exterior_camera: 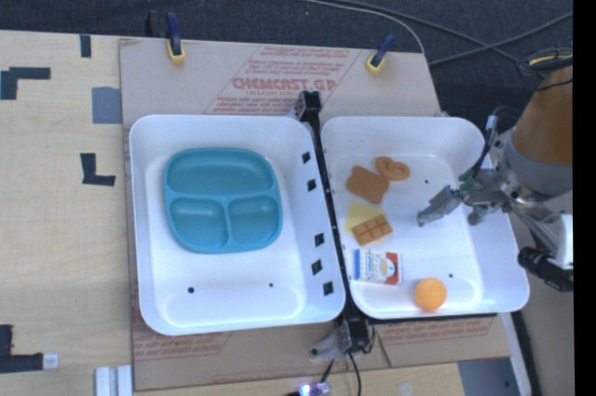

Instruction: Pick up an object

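Camera view: grey two-finger gripper (438, 210) hanging low over the right shallow white plastic bin (466, 138), reaching in from the right. Jaw spread too blurred to call; nothing visible between the fingers. Just left of the gripper, a flat yellow waffle-textured block (369, 224); beyond it and a touch further up, a brown toast-like slab (367, 184) with a small brown pretzel-shaped piece (393, 169) beside it. Below-left, a flat white printed carton (377, 267); straight below, a smooth orange ball (429, 293) near the bin's front wall. Well off to the left, in the other bin, a glossy teal compartment plate (223, 199). Probably best to go for the yellow block: closest, flat-sided, firm-looking. Drop straight down, straddle its short edges, close squarely. Ball likely to roll out of a pinch; carton thin, hard to get under.
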`<state>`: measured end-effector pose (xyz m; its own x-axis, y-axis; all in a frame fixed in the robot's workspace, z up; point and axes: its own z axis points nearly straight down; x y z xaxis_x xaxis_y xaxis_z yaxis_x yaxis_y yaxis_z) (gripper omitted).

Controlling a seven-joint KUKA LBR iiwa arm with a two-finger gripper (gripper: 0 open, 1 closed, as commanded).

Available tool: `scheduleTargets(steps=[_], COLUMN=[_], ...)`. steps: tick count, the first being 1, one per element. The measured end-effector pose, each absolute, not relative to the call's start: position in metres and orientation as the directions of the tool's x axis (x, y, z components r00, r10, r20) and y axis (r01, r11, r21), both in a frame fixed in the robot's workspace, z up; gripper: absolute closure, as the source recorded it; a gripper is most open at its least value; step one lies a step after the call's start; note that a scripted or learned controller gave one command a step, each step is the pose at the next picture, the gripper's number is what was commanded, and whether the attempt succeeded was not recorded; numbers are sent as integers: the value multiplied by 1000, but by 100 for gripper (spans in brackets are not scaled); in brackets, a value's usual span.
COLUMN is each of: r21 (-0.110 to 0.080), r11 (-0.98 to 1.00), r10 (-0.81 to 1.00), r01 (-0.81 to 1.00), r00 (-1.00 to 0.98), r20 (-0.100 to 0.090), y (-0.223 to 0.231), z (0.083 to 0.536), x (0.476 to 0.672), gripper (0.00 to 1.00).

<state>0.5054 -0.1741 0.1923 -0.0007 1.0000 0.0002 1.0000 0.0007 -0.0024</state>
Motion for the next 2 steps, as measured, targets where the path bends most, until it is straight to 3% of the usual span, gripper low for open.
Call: scheduleTargets(steps=[2], r21=[-2], r11=[1], r10=[1000], r01=[1000], r00=[-1], r20=[-1], y=[-176], z=[87], x=[502], gripper=[0])
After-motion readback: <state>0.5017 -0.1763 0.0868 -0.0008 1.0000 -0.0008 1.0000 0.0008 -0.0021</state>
